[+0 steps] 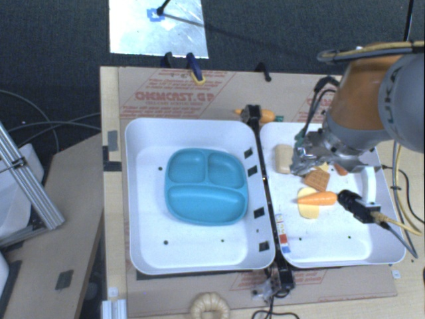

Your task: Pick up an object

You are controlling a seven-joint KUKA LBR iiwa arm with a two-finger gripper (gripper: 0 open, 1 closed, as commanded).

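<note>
Two white bins, one blue plate, one carrot, one waffle, one yellow wedge.

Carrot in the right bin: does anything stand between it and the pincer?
Yes. A brown waffle lies between the pincer and the carrot, close beside the carrot. How high the pincer is over the waffle cannot be told.

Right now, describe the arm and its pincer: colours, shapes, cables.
The arm is bulky, rounded and grey, with a broad orange band above the wrist. A thin dark cable loops down its side to the small silvery metal pincer.
</note>
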